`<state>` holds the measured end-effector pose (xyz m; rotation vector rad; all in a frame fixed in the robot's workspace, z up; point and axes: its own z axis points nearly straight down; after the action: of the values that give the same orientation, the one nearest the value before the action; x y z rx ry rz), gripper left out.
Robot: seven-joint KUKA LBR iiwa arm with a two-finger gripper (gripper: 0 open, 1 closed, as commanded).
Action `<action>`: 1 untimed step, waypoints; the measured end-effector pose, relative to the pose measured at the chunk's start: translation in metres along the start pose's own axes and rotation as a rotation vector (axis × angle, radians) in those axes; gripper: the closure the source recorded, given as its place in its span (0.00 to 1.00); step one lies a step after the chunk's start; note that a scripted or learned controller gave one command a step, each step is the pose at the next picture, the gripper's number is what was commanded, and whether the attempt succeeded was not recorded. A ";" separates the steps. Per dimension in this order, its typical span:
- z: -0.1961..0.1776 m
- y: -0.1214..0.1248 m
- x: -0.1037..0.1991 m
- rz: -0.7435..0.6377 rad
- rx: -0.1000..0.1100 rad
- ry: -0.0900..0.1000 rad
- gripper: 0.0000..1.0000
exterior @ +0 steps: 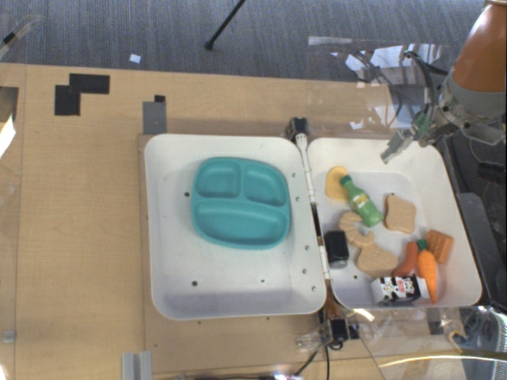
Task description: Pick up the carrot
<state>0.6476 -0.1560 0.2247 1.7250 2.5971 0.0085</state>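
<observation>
From the overhead camera, no brand name or lettering can be read: the small carton [396, 289] at the near edge of the right bin [444, 172] carries a black-and-white print too small to make out. The bench [71, 236] is tan board with black patches near its far left corner, and grey carpet [119, 14] runs behind it, crossed by a dark rod.

Now the count. Two white bins sit side by side. The left bin [170, 212] holds one teal divided plate [240, 202] with three compartments. The right bin holds one green bottle [360, 201] with a yellow piece just behind it, one toast slice [400, 214], a few tan biscuit shapes [366, 248], one black block [337, 247], one orange block [440, 245], one red piece beside it, and one carrot [427, 271].

That carrot lies at the near right of the right bin, just right of the carton, green top pointing away.

The gripper [396, 145] hangs over the far right corner of that bin, well apart from the carrot, with nothing seen between its fingers; whether they are wide or narrow cannot be told. The grey arm with its orange band [483, 54] comes in from the right.
</observation>
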 end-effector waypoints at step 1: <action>0.125 0.012 0.053 0.191 0.023 0.020 0.00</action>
<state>0.6414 -0.1034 0.0993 1.9835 2.4446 -0.0001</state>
